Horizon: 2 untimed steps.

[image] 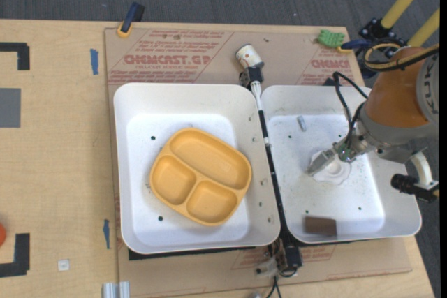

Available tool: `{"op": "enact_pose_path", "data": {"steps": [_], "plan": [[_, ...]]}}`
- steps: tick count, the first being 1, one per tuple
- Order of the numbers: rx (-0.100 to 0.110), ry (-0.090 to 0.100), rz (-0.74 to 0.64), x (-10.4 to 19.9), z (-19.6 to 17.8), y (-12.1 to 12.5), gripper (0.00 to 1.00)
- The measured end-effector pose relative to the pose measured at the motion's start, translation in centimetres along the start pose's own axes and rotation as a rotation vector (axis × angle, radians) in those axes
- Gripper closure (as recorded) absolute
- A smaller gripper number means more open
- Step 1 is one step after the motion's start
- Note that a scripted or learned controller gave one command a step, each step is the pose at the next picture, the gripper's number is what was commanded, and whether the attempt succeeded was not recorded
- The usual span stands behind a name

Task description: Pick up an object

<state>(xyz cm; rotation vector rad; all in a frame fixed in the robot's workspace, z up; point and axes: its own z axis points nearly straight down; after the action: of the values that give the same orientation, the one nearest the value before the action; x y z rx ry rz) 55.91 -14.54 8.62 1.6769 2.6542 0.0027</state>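
- A wooden surface [56, 150], seen from above at a slant, carries two shallow white bins side by side on a sheet of brown board [174, 56].
- The left bin [133, 171] holds a yellow divided plate [201, 176] with three compartments, lying flat near the bin's middle.
- The right bin [370, 220] holds three things: a small white ring-shaped object [334, 173] near its middle, a brown block [320, 225] near the front edge, and a small grey piece [302, 123] toward the back.
- The grey arm [401, 105], with its orange band, reaches in from the right over the right bin.
- The hand [330, 162] is low over the bin's middle, right at the white ring-shaped object and seemingly touching it. One finger [320, 162] points left. Whether the hand is released or clenched, I cannot tell.
- The brown block lies well apart from the hand, untouched.
- A blue and yellow clamp [130, 18] sits at the board's back left corner, a green clip [330, 38] at the back right.
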Motion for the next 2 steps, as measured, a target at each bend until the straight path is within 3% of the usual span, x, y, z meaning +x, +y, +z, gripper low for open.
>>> {"op": "enact_pose_path", "data": {"steps": [1, 2], "plan": [[-0.003, -0.005, -0.302, -0.3, 0.0, 1.3, 0.00], [-0.004, -0.004, -0.444, 0.2, 0.0, 6.6, 0.00]]}}
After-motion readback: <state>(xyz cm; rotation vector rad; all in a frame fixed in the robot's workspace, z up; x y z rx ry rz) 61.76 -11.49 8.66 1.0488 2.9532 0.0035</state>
